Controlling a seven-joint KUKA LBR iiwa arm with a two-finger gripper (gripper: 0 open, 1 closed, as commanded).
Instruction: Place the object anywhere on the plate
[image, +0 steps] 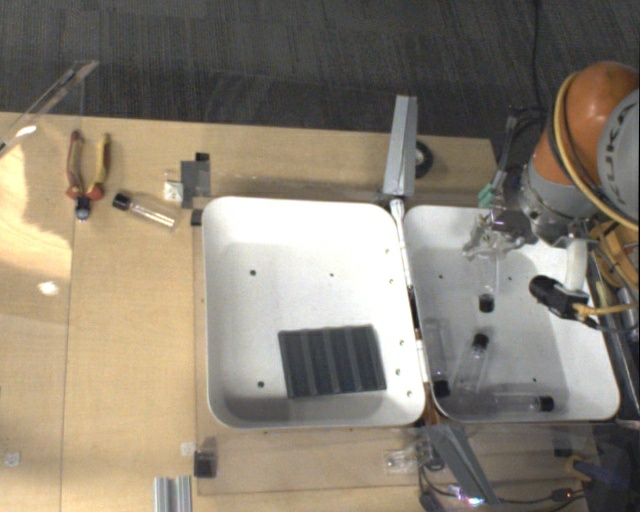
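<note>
Pliers with red and yellow handles (86, 172) and a small clear vial (146, 210) are lying at the far left of the bench (120, 350), well apart from the work. In the left bin (230, 300), a dark ribbed plate (331, 360) is sitting near the front wall, its ridges running front to back. In the right bin (585, 370), several clear vials with dark caps are resting: one upright-looking piece (486, 300) mid-bin, another vial (472, 362) lying below it with its long axis roughly front to back, and a third (515, 403) lying crosswise along the front wall. The claw (497, 236) is hovering over the back of the right bin; whether it is gripping anything cannot be told. The vials are lying just toward the front from the claw, and the plate is waiting well to their left. No writing is legible.
</note>
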